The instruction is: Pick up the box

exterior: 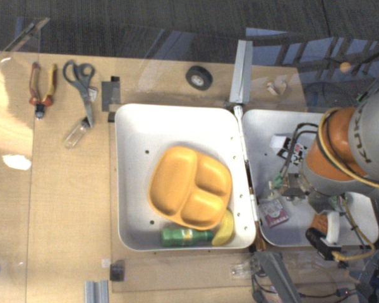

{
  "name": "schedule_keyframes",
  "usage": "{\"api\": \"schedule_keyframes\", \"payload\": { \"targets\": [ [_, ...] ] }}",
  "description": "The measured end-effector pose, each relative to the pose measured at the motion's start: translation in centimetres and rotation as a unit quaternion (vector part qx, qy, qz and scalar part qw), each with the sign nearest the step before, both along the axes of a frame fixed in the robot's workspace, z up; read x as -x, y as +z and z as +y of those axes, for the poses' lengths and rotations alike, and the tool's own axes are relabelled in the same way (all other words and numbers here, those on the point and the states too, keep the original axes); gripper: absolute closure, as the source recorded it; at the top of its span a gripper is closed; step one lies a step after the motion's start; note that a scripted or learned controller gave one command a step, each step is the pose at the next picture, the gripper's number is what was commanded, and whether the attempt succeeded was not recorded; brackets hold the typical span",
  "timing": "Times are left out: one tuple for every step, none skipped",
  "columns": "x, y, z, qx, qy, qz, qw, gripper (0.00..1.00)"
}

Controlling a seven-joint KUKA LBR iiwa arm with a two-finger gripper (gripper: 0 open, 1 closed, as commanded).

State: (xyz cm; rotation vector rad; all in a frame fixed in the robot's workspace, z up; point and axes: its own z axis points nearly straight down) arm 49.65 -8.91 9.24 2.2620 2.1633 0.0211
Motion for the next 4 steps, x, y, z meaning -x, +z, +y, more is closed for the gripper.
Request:
{"api": "schedule_keyframes", "payload": {
  "targets": [
    [0.4, 0.0, 0.4, -0.0013, -0.065, 0.000, 0.9979, 0.00],
    [-0.2, 1.4, 0.4, 0.0004, -0.062, -0.009, 0.9980, 1.00],
    [-0.1, 1.2, 0.4, 0.0002, -0.062, -0.008, 0.9980, 0.00],
    [0.6, -0.1, 0.0, 0.0007, 0.033, 0.003, 0.9995, 0.00]
  ]
}}
